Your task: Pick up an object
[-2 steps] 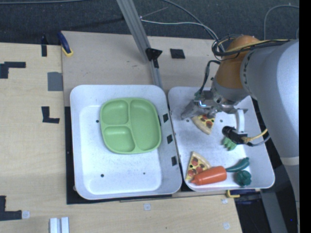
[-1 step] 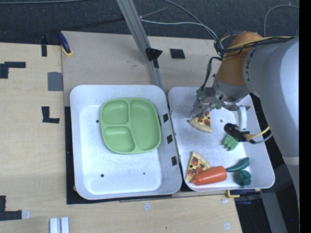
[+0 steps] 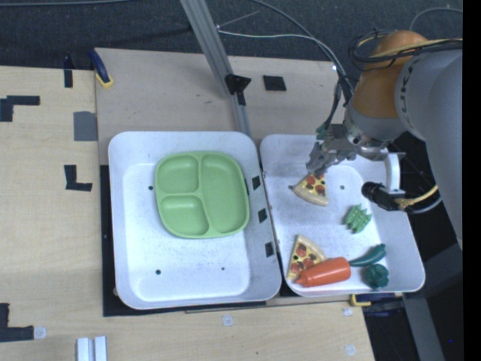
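My gripper [image 3: 319, 168] reaches down into the right bin [image 3: 285, 156] from the upper right, its tips right at the top edge of a toy pizza slice [image 3: 312, 191]. A second pizza slice [image 3: 302, 253] lies at the bin's front, beside an orange carrot [image 3: 326, 272]. A small green leafy piece [image 3: 358, 218] sits to the right, and a dark green vegetable [image 3: 373, 265] lies in the front right corner. The tips touch or hover just over the upper slice; nothing is lifted.
The left bin [image 3: 135, 224] holds a light green divided plate [image 3: 202, 195]. A grey metal pole [image 3: 210, 43] slants down to the back edge between the bins. Black cables and a white bracket [image 3: 394, 177] hang by the wrist.
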Tool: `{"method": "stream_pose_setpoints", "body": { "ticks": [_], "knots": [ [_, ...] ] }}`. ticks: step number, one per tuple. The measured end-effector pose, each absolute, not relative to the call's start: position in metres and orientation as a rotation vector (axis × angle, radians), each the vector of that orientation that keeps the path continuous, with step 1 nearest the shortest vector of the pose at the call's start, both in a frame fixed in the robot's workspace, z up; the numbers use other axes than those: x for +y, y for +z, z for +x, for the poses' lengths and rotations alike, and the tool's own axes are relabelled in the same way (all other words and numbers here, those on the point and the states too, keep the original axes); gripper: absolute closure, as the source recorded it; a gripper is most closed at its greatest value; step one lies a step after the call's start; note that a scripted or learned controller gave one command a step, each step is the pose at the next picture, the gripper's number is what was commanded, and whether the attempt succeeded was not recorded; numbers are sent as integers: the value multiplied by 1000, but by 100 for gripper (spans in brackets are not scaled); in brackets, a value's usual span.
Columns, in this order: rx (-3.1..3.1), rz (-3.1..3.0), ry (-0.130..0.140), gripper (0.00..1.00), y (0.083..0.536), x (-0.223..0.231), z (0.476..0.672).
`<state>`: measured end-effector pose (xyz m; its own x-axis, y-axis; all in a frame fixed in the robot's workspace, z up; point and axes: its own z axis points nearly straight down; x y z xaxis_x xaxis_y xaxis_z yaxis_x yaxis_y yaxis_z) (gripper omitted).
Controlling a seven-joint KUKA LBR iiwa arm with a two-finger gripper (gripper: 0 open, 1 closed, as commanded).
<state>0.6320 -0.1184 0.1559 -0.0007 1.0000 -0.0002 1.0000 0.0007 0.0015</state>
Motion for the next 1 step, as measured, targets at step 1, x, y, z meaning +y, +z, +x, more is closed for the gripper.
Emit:
{"method": "stream_pose_setpoints", "body": {
  "ticks": [1],
  "knots": [
    [2222, 2218, 2, 100, 199, -114, 633]
  ]
}}
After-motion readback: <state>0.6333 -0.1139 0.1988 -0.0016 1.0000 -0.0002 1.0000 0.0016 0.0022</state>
